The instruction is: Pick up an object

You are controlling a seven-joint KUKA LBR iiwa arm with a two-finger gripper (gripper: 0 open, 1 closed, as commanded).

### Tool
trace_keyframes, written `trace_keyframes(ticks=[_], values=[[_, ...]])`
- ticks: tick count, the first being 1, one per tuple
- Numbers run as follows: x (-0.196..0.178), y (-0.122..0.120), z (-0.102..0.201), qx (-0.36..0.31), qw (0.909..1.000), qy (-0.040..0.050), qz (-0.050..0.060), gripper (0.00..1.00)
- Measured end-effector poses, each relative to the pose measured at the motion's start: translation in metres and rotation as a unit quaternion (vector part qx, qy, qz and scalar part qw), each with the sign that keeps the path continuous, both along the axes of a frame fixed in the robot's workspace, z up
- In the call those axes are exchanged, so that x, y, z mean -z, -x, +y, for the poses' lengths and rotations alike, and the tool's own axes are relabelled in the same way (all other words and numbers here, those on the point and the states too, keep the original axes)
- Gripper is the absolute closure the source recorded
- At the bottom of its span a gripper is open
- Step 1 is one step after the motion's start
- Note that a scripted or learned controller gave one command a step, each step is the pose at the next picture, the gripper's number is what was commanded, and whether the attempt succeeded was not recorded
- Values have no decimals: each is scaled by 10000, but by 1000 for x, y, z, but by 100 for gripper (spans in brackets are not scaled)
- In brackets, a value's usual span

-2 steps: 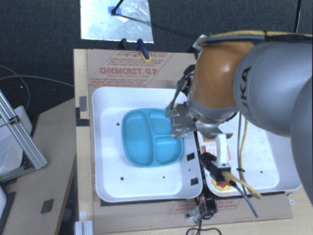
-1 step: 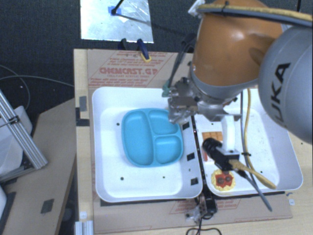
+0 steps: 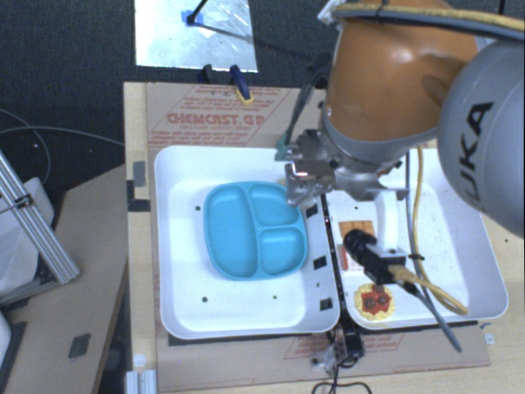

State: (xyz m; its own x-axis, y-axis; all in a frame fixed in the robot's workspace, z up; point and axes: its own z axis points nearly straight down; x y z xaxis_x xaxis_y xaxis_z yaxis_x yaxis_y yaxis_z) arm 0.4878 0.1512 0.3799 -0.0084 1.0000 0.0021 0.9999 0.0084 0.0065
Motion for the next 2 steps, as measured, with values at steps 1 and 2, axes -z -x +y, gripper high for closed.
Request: trace_keyframes(ticks=[1, 2], values=[[-11, -1, 0, -32, 10000, -1, -11, 100], [22, -20, -13, 48, 10000, 14, 35, 100]])
